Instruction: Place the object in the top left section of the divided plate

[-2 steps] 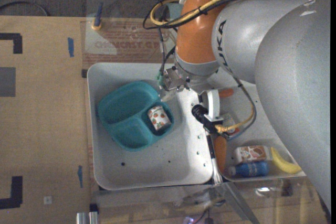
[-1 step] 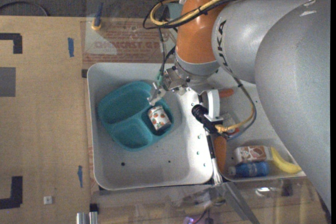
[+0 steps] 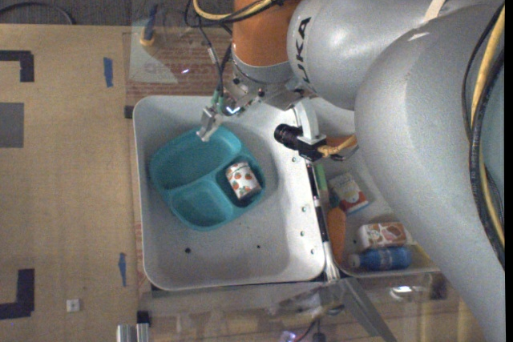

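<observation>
A tan tabletop (image 3: 64,196) marked with black corner shapes and three blue tape strips carried two shallow white bins side by side. In the left bin (image 3: 232,252) lay one teal divided plate (image 3: 188,180) of three sections. One small carton printed with fruit (image 3: 242,180) sat in the plate's small section on the right, so it appeared already set down and out of the pincer; whether that was the top left section meant by the task could not be settled from this slant. The pincer (image 3: 210,122) hung over the plate's upper rim, nothing visible between its fingers, though whether they stood wide or narrow could not be told. The right bin (image 3: 385,272) held about four things: a small packet, an orange piece, a printed box, a blue bottle.
</observation>
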`<action>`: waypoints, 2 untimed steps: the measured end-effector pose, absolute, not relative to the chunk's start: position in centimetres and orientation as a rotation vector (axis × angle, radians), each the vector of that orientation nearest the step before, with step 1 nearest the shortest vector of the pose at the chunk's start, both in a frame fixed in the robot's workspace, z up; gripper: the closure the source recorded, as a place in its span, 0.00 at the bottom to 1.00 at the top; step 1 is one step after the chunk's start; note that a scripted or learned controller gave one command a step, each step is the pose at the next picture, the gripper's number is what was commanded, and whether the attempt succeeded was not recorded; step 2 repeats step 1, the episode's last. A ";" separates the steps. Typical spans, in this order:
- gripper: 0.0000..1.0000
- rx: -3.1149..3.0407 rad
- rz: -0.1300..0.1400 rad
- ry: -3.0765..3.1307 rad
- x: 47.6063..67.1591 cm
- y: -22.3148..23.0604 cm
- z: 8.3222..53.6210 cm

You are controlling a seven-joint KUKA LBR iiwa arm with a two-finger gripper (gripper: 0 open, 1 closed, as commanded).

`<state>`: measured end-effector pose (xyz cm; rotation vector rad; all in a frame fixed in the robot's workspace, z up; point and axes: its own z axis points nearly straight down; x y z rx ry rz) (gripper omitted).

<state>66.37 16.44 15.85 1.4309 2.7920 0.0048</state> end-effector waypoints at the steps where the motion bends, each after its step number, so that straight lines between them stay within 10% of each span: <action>1: 0.00 1.430 0.004 2.792 66.4 16.5 15.9; 2: 0.00 1.430 0.004 2.792 66.4 16.5 15.9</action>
